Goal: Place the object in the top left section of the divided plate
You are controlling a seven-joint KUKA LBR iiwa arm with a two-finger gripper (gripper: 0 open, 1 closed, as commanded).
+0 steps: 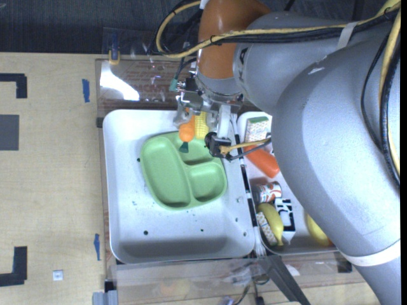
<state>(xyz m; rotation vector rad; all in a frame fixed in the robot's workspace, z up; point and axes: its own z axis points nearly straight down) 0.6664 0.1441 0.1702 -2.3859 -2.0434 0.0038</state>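
Just above the green plate's [181, 173] upper rim, a small orange carrot [186, 133] with a green tip sits beside a yellow corn cob [200, 126], both right under the gripper [198, 121]. Whether its fingers clasp either one cannot be made out. The plate lies in the left bin [127, 189]; the right bin [254, 218] holds a banana [272, 224].

Arm casing [331, 126]: smooth grey shell, rounded and bulky, matte finish.
Wrist band [224, 27]: orange-brown, domed, glossy, set above the wrist.
Wrist flange [219, 89]: silver-grey metal ring beneath the orange band.
Cabling [175, 19]: yellow and black cables looped beside the orange band; a further yellow-and-black run lies along the top of the grey casing.
Gripper [203, 122]: pale metal mount with dark fittings and small brackets.
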